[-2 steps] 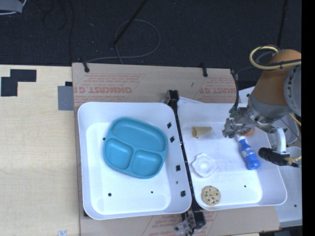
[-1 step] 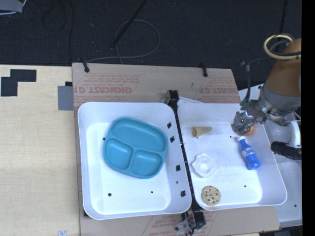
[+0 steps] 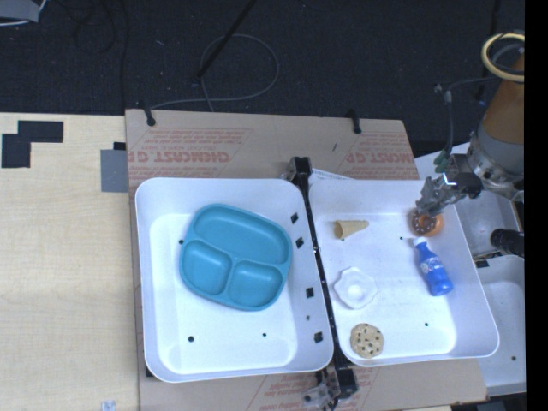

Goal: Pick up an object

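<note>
The right bin [image 3: 398, 341] holds several small objects: a tan cone [image 3: 350, 227], a white lumpy piece [image 3: 354, 288], a chocolate-chip cookie [image 3: 366, 341], a blue bottle [image 3: 432, 268] and a reddish-brown round item [image 3: 426, 223]. My gripper [image 3: 431, 200] hangs over the bin's far right part, its tips right at the reddish-brown item. The fingers are too small and dark to read. The arm comes in from the right edge.
The left bin [image 3: 163, 315] holds a blue divided plate [image 3: 235, 257]. A black divider [image 3: 312, 272] runs between the two bins. Cardboard lies under both bins, and cables trail over the dark floor behind.
</note>
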Controlling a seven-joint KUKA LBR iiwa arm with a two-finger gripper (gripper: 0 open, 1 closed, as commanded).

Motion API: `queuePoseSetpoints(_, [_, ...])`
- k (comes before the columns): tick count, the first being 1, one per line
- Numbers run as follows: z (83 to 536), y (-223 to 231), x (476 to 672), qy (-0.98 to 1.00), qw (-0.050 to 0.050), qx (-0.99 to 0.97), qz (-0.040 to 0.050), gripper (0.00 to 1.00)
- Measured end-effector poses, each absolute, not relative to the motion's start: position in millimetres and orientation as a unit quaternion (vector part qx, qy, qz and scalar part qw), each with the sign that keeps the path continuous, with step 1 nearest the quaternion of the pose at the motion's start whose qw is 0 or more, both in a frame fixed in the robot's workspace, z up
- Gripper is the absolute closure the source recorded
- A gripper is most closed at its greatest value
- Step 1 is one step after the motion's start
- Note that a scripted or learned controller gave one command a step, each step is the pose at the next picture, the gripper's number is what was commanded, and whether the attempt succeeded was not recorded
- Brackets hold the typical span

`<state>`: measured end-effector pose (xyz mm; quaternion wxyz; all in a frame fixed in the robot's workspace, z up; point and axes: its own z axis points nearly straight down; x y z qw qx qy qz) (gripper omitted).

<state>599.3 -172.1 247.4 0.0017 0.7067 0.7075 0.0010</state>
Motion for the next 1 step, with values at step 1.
queuePoseSetpoints(1, [244.7, -130.4, 592.0, 0.708, -0.002, 0.706, -0.0004, 1.00])
